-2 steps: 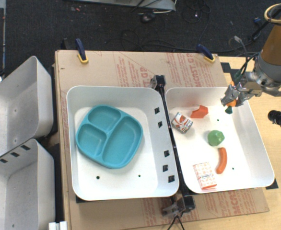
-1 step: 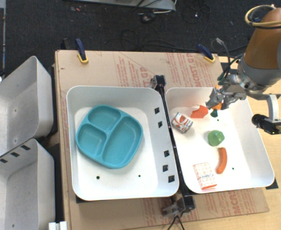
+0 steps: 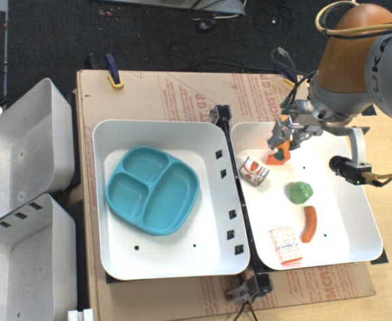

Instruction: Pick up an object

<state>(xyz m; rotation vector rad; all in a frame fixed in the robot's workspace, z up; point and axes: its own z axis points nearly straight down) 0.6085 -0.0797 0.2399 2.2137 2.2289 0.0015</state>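
In the camera view, the tool (image 3: 283, 141) hangs low over the back of the right bin (image 3: 363, 239), right at an orange object (image 3: 277, 156); whether it is open or closed cannot be told. Just left of the orange object lies a small can (image 3: 254, 171). Nearer the front lie a green ball (image 3: 300, 192), a sausage (image 3: 308, 224) and a carton (image 3: 284, 242). The left bin (image 3: 116, 256) holds a teal plate (image 3: 153, 190).

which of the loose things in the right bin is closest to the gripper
The small orange object, right at the gripper; the can, green ball, sausage and carton lie farther off.
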